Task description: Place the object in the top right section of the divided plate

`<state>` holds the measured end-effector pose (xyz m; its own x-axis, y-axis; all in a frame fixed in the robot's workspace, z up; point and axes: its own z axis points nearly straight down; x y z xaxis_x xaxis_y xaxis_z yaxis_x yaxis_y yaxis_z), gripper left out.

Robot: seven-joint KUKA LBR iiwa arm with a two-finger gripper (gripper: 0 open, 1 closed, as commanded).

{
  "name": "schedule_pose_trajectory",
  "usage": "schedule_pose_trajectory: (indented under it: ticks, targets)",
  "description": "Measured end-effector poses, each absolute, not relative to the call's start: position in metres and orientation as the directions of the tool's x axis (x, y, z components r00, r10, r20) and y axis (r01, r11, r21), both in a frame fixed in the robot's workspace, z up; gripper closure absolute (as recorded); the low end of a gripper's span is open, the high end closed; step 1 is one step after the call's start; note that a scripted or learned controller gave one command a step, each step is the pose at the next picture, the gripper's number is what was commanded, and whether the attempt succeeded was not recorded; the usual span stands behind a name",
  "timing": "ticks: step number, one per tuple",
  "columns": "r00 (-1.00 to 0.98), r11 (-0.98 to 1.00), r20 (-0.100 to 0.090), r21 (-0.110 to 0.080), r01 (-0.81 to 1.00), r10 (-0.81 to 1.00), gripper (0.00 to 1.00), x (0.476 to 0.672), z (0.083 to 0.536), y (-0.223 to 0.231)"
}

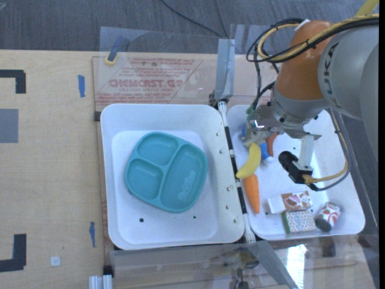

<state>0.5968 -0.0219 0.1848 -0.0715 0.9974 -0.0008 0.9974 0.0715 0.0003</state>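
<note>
banana (251, 162) below gripper (260, 138), possibly touching

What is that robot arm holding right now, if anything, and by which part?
It cannot be told: the arm's wrist hides the gripper, which sits over the banana's upper end in the right bin.

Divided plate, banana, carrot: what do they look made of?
Divided plate: likely moulded plastic, teal, smooth semi-matte, with soft rounded ridges between sections. Banana and carrot: probably plastic toy food, given flat uniform colour and a slight sheen, though real produce can't be ruled out from here.
</note>
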Motion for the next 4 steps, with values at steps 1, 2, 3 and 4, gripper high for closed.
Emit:
schedule_pose_trajectory:
  ticks: [1,2,3,4]
  targets:
    - [-0.185,0.185,-0.001,0.003,0.983,0.983,1.00,0.628,0.198,0.039]
    - [-0.270,0.270,-0.002,0.004,0.963,0.963,1.00,0.656,0.324,0.092]
    - [-0.340,0.340,-0.003,0.004,0.940,0.941,1.00,0.635,0.372,0.114]
    - [-0.340,0.340,-0.002,0.004,0.940,0.940,0.00,0.634,0.372,0.114]
